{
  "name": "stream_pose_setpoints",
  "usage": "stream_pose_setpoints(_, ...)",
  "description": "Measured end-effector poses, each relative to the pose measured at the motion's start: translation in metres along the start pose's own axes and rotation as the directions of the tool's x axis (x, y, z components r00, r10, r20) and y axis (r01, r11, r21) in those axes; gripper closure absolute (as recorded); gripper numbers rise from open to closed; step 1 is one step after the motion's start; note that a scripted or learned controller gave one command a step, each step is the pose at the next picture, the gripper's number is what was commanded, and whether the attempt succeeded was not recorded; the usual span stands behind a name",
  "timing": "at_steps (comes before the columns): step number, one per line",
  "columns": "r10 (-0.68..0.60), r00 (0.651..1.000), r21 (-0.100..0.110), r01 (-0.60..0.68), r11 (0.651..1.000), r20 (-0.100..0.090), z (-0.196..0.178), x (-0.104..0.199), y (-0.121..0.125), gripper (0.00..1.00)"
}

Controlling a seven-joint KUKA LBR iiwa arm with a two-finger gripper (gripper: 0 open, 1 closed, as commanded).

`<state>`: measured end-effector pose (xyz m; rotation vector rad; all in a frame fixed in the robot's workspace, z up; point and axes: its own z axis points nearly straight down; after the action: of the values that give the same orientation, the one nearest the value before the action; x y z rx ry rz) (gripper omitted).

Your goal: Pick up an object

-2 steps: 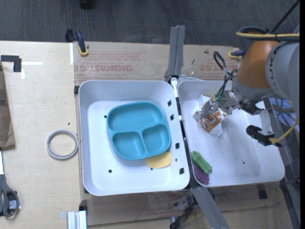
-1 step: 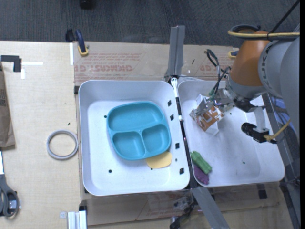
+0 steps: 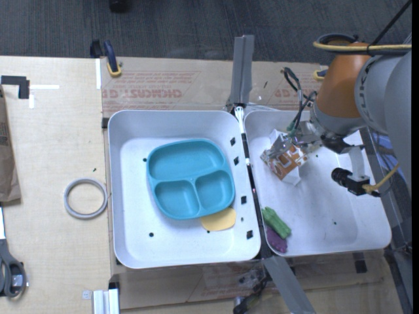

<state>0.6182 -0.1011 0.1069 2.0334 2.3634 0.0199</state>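
Nearest the camera lay a green pickle-shaped toy and a purple one, below the gripper in the right bin. Between the fingers sat a crinkled clear packet with orange-brown contents, seemingly grasped, its print too blurred to read. Far left, a glossy blue three-part plate covered a yellow piece.

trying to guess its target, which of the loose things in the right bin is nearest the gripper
The crinkly clear-and-orange packet, lying right by the gripper near the bin's back. The green piece and purple piece sit at the front-left corner.
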Motion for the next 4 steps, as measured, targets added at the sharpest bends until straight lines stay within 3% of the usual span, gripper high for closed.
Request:
stream_pose_setpoints(1,0.038,0.999,0.004,-0.038,0.999,-0.006,0.000,-0.006,0.015,0.00)
stream_pose_setpoints(2,0.042,0.999,-0.006,-0.042,0.999,-0.001,0.000,-0.003,0.010,0.00)
stream_pose_setpoints(3,0.041,0.999,-0.002,-0.041,0.999,0.000,-0.012,-0.005,0.010,1.00)
stream_pose_setpoints(4,0.187,0.982,0.028,-0.187,0.982,-0.003,-0.086,0.037,0.043,1.00)
